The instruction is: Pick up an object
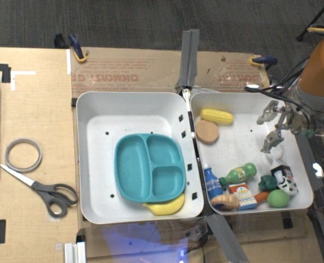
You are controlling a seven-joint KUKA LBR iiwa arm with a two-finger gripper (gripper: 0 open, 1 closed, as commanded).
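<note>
The hand [275, 126] hangs spread wide over the right bin [234, 147], nothing between its fingers. Below it lies one green bottle [239, 174], long axis slanting, cap toward the bin's upper right. Up from the bottle: one corn cob [216, 115], lying crosswise, and one tan disc [207, 131]. Left of it, one teal plate [149, 167].

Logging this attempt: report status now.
Gripper open, above right bin, holding nothing. Nearest items: corn cob, green bottle. Nothing in the way.
</note>
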